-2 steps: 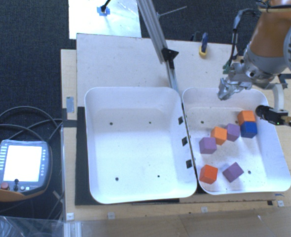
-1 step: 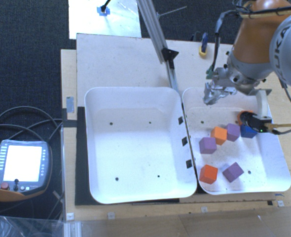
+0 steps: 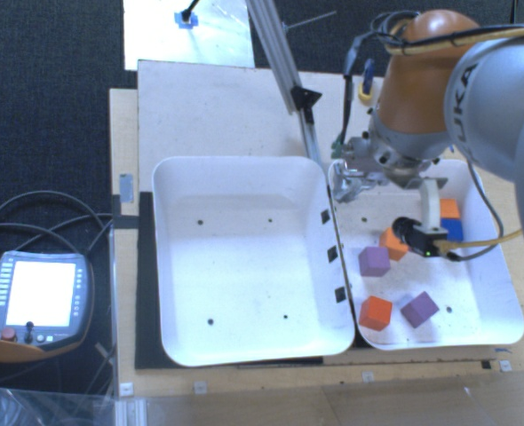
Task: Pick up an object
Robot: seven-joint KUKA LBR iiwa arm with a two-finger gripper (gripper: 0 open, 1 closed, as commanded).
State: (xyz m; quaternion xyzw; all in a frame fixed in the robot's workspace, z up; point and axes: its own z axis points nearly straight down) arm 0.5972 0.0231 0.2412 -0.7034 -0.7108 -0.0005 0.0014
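The right bin [image 3: 502, 309] holds several small blocks. A purple block [image 3: 374, 261] lies near the bin's left wall, with an orange block [image 3: 376, 312] and a second purple block [image 3: 419, 309] toward the front. Another orange block [image 3: 392, 243] sits mid-bin, partly covered by the robot's hardware. At the right wall an orange block [image 3: 449, 209] rests just behind a blue block [image 3: 454, 230]. My gripper [image 3: 347, 185] hangs over the bin's back left corner, above and behind the first purple block. I see nothing held in it.
The left bin [image 3: 244, 264] stands beside the right one, and their walls meet at a ridge [image 3: 333, 256]. A slanted metal pole [image 3: 280, 51] runs down to the back of the bins. A teach pendant [image 3: 35, 304] lies off the bench at left.
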